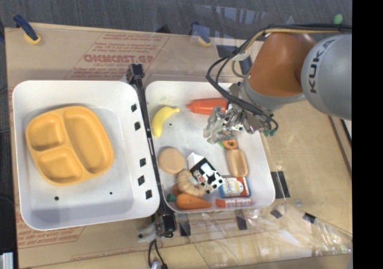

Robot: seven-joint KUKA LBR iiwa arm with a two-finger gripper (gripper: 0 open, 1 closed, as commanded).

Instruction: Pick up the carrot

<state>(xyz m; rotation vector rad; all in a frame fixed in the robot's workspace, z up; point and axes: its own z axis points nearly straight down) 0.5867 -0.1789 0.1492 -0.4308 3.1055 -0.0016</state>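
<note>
The grey arm with its orange band is reaching in from the right, and its two-finger gripper [227, 125] is hanging over the far right part of the right-hand shallow white bin [258, 169]. The tangle of cables and metal there is hiding the pincer, so I cannot tell whether it is open or closed, and nothing is showing as held.

The tapered orange carrot [192, 202] is lying on its side against the near edge of that same bin, close to its near left corner and well apart from the gripper. A ridged tan pastry piece [188, 183] is sitting just behind it, touching or nearly so, with a black-and-white patterned block [206, 174] beside that.

A long red-orange piece [207, 106] is lying along the far edge, just left of the gripper, and a yellow banana [161, 119] is curving near the far left corner. A small orange bit with green on it [230, 144] is sitting right below the gripper.

Over in the left-hand white bin [36, 205], a yellow three-compartment plate [69, 144] is resting flat.
</note>
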